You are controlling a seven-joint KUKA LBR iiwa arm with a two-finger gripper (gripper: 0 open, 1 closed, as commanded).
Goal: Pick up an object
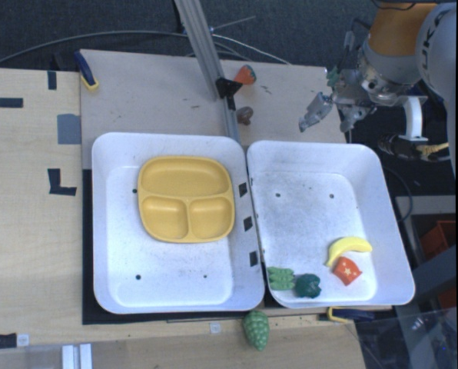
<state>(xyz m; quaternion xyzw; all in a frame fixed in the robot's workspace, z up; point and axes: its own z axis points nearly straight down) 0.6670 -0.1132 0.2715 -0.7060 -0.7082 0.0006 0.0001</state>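
The worktop (29, 206) is pale wood on the left of the frame and a greyer board at the upper middle. Two shallow white bins rest on it side by side, edges touching: the left bin (110, 283) and the right bin (383, 198). A green bunch of grapes (256, 329) lies on the worktop at the lower middle, just below the bins. A small brown piece (245, 115) and an orange-red piece (246, 74) lie near a slanted metal rail (202, 33) at the upper middle. A blue and yellow clamp (86, 71) sits at the board's upper left corner.
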